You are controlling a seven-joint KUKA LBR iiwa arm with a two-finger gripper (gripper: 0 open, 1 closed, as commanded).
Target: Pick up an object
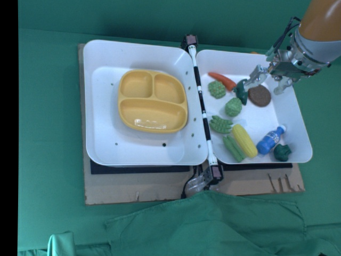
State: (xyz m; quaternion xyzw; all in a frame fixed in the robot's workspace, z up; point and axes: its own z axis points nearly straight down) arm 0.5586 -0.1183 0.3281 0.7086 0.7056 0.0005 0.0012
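Yellow tray [153, 101] in left bin [101, 63]

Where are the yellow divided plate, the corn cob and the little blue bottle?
yellow divided plate [153, 101], camera view, its centre divider.
corn cob [244, 140], camera view, mid-cob.
blue bottle [269, 141], camera view, its body.

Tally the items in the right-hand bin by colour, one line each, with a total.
Green: 6, namely broccoli, leafy piece, round vegetable, pea pods, long pod, dark piece
Orange-red: 1, carrot
Brown: 1, patty
Yellow: 1, corn
Blue: 1, bottle
Total: 10
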